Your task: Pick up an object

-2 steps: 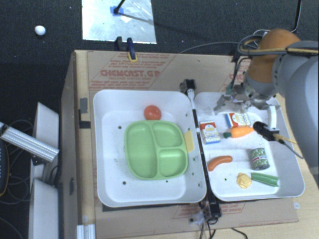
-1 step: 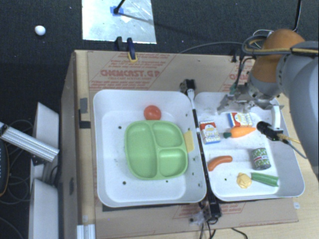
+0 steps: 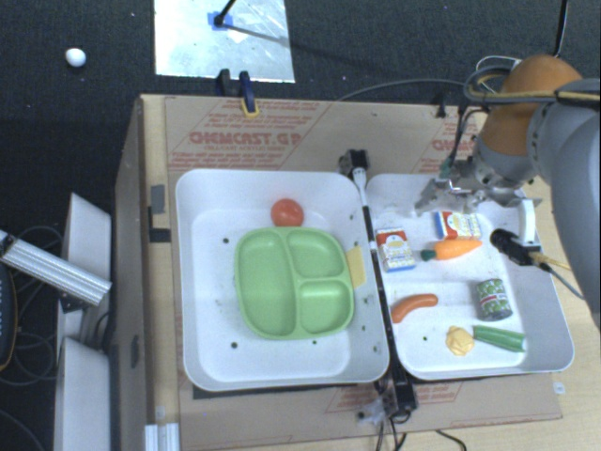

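Right bin (image 3: 545, 341) — seven items; left bin (image 3: 202, 252) — three; fingers (image 3: 457, 193) state unclear.

I am looking down on a robotics lab test cell, not a home or a kitchen. The two shallow white plastic bins (image 3: 202, 280) sit side by side on a brown protective-papered board (image 3: 282, 134) printed with a maker's name, held by a blue and yellow clamp (image 3: 247, 94) at its far edge. Loose black cables (image 3: 394, 87) trail across the board. The floor is dark carpet (image 3: 56, 130) with a shiny foil-like sheet (image 3: 225, 26) laid on it. The grey industrial arm with its orange band (image 3: 526, 101) reaches in, and the food in the bins is toy plastic, such as the small orange toy carrot (image 3: 453, 249).
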Controlling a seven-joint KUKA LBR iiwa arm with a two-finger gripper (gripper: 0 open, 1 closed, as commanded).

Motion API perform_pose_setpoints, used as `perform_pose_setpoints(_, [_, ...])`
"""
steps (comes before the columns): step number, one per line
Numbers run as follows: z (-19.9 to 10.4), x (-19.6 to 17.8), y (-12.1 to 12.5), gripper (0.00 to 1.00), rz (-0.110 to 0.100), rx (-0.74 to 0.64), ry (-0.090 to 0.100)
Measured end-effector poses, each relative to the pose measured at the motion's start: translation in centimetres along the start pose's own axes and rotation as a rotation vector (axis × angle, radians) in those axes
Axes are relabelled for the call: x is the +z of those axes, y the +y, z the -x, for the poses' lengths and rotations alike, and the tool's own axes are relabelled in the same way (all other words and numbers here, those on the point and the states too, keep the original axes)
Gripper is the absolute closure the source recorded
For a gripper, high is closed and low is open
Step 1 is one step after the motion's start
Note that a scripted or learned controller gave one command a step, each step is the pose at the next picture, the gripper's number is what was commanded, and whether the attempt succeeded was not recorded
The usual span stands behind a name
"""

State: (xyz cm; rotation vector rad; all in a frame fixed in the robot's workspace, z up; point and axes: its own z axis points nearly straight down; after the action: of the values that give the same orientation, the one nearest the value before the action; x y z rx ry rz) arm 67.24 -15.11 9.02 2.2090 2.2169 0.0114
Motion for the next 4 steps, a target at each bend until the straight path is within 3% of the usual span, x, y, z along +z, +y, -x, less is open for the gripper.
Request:
perform_pose_setpoints(2, [-1.6, 0.0, 0.0, 0.0, 0.0, -0.001, -0.003])
perform_pose_setpoints(4, [-1.0, 0.0, 0.0, 0.0, 0.0, 0.0, 0.0])
